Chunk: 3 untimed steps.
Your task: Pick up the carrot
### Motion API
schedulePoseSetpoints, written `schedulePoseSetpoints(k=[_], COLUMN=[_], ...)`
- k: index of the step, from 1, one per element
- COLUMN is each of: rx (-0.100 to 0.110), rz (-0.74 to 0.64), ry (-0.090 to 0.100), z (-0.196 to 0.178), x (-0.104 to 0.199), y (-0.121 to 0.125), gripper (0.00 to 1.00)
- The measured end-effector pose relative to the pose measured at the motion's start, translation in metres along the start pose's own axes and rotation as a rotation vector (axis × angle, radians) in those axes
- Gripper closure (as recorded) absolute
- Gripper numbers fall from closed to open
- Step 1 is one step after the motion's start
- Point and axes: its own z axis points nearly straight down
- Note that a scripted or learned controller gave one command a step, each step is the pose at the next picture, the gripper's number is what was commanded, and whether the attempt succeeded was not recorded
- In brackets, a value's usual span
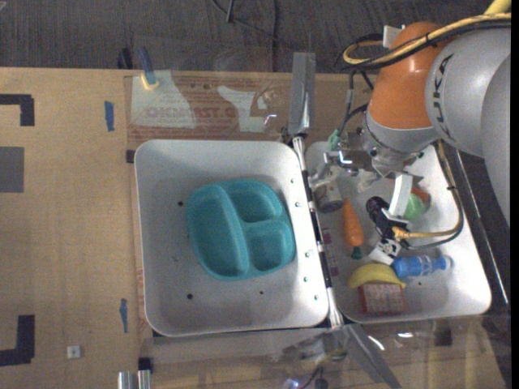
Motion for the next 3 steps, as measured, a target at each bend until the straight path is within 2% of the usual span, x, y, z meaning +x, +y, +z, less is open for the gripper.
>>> schedulePoseSetpoints(k=[1,2,3], rx=[-0.012,-0.015,-0.003], rz=[0.041,0.05,0.242], ry=[0.0,-0.004,0.0], z=[0.094,0.086,-0.001], x=[-0.089,-0.092,-0.032], y=[-0.019,-0.018,0.003], gripper=[0.0,1.0,1.0])
